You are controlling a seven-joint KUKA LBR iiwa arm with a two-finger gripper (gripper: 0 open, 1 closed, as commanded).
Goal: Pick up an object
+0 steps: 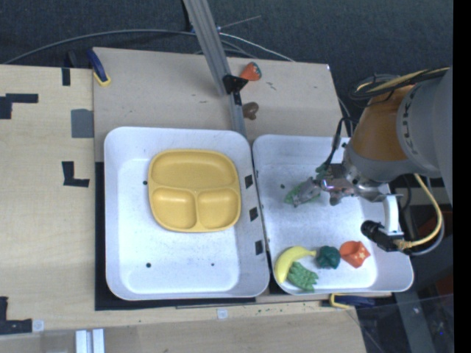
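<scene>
My gripper point(298, 194) hangs low over the middle of the right bin point(294, 157), pointing left, with bare bin floor under it. The toy items lie apart from it in that bin's front corner: a yellow banana point(288, 259), a light green knobbly piece point(302, 276) touching the banana, a dark green piece point(328, 257) and an orange-red piece point(355, 253). Nothing shows between the gripper's tips.
A yellow divided plate point(195, 190) lies in the left bin point(125, 212). A grey pole point(210, 39) with a clamp rises at the back between the bins. The arm's grey and orange body point(383, 134) and cables point(427, 226) overhang the right bin's right side.
</scene>
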